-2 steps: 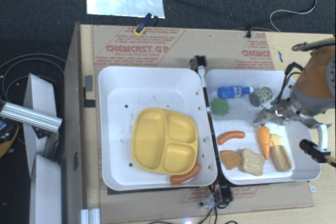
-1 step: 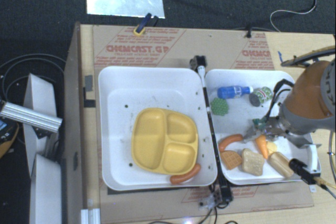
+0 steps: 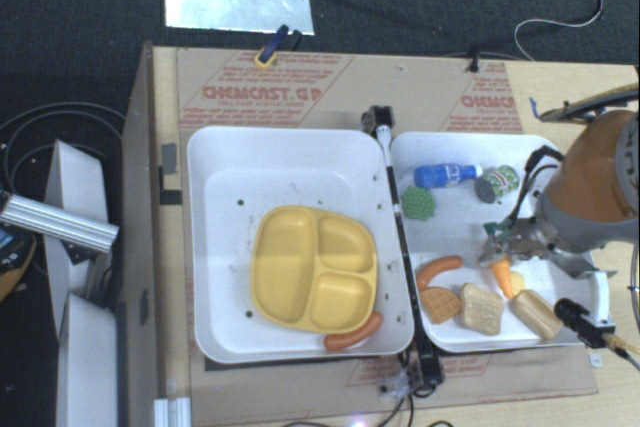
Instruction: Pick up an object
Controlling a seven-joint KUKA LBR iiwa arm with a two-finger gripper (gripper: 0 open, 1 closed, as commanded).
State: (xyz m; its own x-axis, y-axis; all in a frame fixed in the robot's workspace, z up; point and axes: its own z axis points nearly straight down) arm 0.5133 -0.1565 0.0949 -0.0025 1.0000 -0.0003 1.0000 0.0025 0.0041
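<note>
Arm (image 3: pixel 600 180) cut off by the right edge of the view. Gripper (image 3: pixel 503 245) too small and blurred to read; it partly covers the carrot (image 3: pixel 507 281). Can (image 3: pixel 497 182) label illegible.

Red "CHEMCAST GP" lettering is printed on the brown protective sheet (image 3: pixel 300 85) beneath the bins, repeated at right.

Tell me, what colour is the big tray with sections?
Yellow: the tray, seen in the camera view.

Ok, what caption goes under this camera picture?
Robot arm reaching over toy food in the right bin, beside a yellow tray.
</note>
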